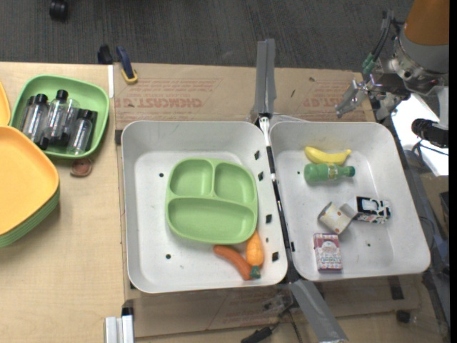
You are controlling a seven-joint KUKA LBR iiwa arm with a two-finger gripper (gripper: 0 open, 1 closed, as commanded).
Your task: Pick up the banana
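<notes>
A brown cardboard-covered bench [200,98] bears two shallow white bins [143,191]. The metal two-finger pincer [351,100], grip state unclear, hovers beyond the right bin's far rim; the curved yellow banana [327,153] lies below it, apart.

The arm [427,20] enters from the upper right, its orange band at the top edge and the grey wrist just below. The gripper [351,100] reaches out to the left and slightly down from the wrist, hanging above the bench, with nothing between its fingers.
</notes>
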